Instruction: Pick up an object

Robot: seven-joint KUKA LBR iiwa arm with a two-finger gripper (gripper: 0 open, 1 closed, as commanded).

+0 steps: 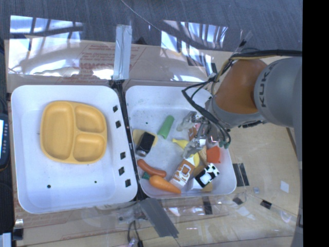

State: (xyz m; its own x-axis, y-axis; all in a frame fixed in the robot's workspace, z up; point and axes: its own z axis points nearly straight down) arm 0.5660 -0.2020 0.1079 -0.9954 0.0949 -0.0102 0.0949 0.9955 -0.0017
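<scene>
1 fixed overhead camera looks down aslant on 2 white bins [67,197].

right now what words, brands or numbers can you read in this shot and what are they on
"KU", the start of the maker's name, in dark letters on the grey arm beside its orange band.
Red print on the cardboard behind the bins: blurred, not readable.
White lettering on the orange carton in the right bin: too small and tilted to read.
The black and white box beside it bears a pattern, with no text I can make out.
</scene>
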